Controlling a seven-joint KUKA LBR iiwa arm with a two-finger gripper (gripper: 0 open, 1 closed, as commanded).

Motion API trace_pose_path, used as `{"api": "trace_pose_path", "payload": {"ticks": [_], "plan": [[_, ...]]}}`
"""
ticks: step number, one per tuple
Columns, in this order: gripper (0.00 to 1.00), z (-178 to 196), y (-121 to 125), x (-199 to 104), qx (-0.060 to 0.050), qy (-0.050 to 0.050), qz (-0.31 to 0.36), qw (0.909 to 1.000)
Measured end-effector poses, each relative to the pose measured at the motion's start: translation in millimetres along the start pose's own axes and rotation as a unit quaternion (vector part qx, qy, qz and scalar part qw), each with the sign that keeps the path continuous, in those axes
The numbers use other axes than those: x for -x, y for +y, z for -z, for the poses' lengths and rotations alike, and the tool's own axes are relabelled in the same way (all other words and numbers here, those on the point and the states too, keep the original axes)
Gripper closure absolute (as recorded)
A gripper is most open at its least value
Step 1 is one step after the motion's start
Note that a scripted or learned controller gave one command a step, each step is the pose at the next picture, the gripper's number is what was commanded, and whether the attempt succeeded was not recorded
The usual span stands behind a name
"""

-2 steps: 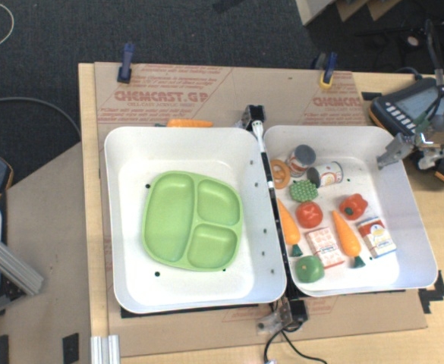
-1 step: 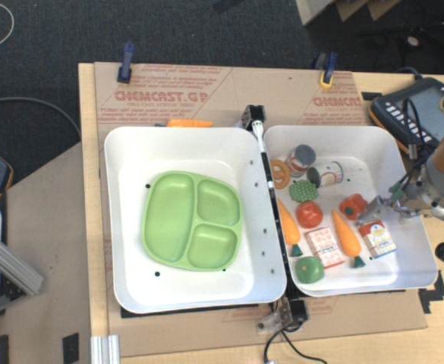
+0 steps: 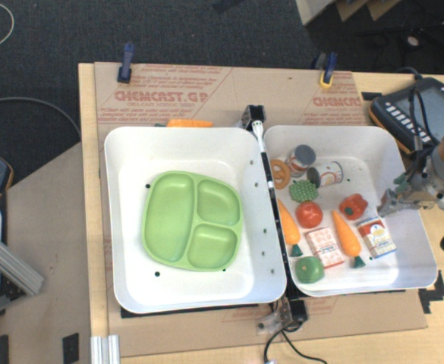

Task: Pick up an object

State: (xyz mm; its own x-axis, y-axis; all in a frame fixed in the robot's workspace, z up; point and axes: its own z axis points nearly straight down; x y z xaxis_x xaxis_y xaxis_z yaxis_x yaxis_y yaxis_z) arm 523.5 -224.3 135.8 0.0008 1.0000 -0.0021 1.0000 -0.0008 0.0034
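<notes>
The right bin (image 3: pixel 404 271) holds several toy foods: a red tomato (image 3: pixel 309 214), a red pepper (image 3: pixel 354 205), two orange carrots (image 3: pixel 288 227) (image 3: pixel 347 235), a green apple (image 3: pixel 309 269), a leafy green piece (image 3: pixel 305 190), a pretzel (image 3: pixel 280 173), a grey can (image 3: pixel 303 156) and two small red-and-white cartons (image 3: pixel 324 247) (image 3: pixel 376 237). My gripper (image 3: pixel 396 200) hangs over that bin's right side, just right of the red pepper and above the right carton. I see nothing held in it.
A green divided plate (image 3: pixel 193 221) lies in the left bin (image 3: pixel 123 203). A black clip (image 3: pixel 255 117) sits where the bins meet. A dark keypad device (image 3: pixel 407 112) and cables lie at the bench's far right.
</notes>
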Motion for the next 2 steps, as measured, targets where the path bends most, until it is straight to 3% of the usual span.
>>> {"api": "trace_pose_path", "payload": {"ticks": [1, 2], "plan": [[1.0, 2.5, -29.4, -137.7, -0.004, 0.005, 0.007, 1.0], [1.0, 87.1, -11.3, -225.6, 0.003, 0.004, 0.007, 1.0]]}}
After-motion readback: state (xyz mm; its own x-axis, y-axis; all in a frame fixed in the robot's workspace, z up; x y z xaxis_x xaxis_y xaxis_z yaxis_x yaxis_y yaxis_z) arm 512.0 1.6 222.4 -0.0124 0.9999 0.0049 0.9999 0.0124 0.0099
